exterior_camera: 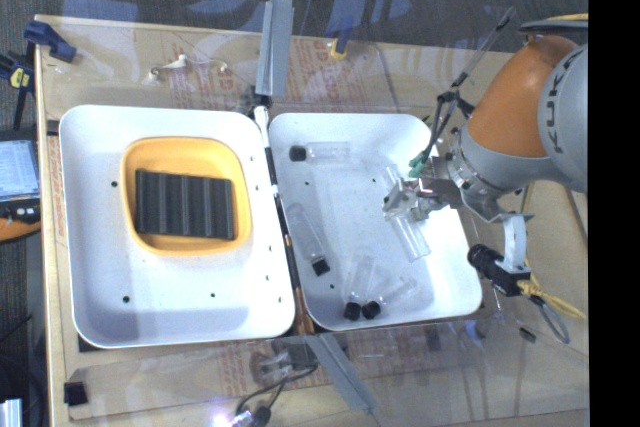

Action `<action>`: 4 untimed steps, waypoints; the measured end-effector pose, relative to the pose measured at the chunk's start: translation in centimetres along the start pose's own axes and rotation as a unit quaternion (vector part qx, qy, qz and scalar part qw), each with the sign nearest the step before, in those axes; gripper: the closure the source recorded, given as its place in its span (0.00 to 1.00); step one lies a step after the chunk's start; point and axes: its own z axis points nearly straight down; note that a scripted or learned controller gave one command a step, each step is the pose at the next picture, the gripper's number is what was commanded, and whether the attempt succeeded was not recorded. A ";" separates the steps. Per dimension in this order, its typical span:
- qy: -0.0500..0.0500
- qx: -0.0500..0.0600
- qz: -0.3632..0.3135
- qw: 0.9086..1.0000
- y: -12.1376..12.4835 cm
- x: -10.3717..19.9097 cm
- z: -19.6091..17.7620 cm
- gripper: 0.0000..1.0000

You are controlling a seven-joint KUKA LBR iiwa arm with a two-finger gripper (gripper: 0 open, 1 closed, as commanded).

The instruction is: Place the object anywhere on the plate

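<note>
A yellow plate (183,155) lies in the left bin (95,295) with a dark ribbed insert (186,205) on its middle. Several clear plastic tubes with black caps lie in the right bin (340,130): one at the back left (322,153), one along the left side (308,233), a pair at the front (372,291), and one on the right (412,238). My gripper (404,198) is low over the right part of this bin, just above that right-hand tube. Whether anything is in it cannot be made out against the clear plastic.
The grey arm with its orange band (510,110) comes in over the right bin's right wall. A metal bar (273,45) stands behind the gap between the bins. Cables and a black fitting (495,267) hang by the front right corner.
</note>
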 end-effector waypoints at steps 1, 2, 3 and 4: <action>0.000 -0.001 -0.090 0.996 2.9 3.3 -0.4 1.00; 0.000 -0.001 -0.150 0.989 2.7 9.8 -2.6 1.00; 0.000 0.001 -0.170 0.985 6.9 19.3 1.5 1.00; 0.000 0.000 -0.170 0.985 6.9 19.3 1.4 0.00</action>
